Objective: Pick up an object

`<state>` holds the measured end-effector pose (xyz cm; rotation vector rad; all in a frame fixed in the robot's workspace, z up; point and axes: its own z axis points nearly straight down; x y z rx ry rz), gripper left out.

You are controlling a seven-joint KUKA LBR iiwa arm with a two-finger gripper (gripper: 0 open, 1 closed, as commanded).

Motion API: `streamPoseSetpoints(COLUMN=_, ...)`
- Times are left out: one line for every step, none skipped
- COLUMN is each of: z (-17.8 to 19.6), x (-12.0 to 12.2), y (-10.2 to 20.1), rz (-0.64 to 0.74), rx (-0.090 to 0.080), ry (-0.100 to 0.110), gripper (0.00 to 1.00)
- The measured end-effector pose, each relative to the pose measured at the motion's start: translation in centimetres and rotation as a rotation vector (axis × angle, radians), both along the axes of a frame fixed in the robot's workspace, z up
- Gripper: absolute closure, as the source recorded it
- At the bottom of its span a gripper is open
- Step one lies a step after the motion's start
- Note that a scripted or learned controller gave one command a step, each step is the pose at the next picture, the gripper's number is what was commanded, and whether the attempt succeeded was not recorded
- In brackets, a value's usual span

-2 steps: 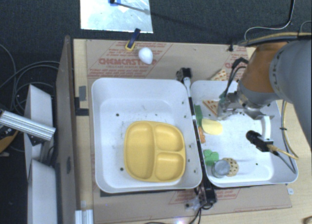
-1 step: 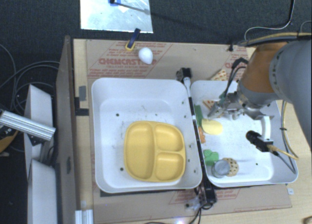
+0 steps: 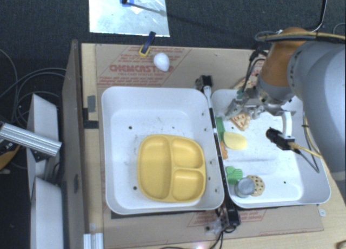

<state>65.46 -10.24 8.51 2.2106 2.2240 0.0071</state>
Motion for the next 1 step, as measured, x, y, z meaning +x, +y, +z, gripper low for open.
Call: streamPoseSetpoints(z=1.09, x=-0.15, y=-0.04, rz=0.001, rx=0.000, ry=0.002, gripper=1.00)
